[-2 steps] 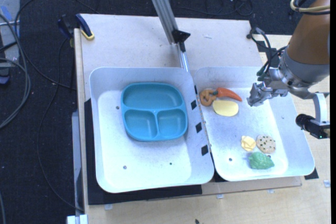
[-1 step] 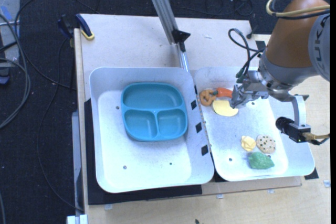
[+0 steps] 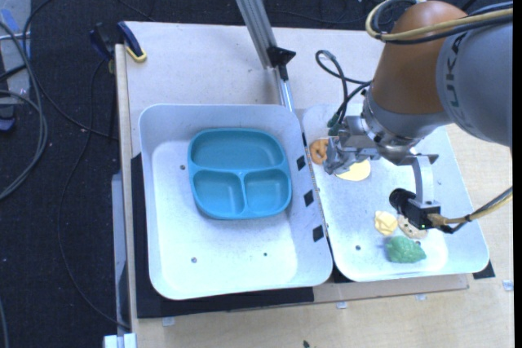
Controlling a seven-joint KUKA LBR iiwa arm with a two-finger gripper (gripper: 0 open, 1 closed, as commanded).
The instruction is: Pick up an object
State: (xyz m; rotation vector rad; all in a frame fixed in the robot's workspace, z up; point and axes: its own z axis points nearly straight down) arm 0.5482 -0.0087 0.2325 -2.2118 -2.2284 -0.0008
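My gripper (image 3: 340,160) hangs low over the far left part of the right bin (image 3: 359,244), under the grey arm with its orange band. A small orange object (image 3: 317,149) lies just to its left by the bin's wall. A pale yellow flat piece (image 3: 356,172) lies right below and beside the gripper, partly covered by it. Nearer the front of the same bin are a yellow object (image 3: 385,222) and a green lumpy object (image 3: 405,250), well apart from the gripper.
The left bin (image 3: 171,257) holds a blue divided plate (image 3: 240,173). A black cable fitting (image 3: 413,208) hangs from the arm over the right bin near the yellow object. A metal pole (image 3: 249,0) slants down to the bins' far edge.
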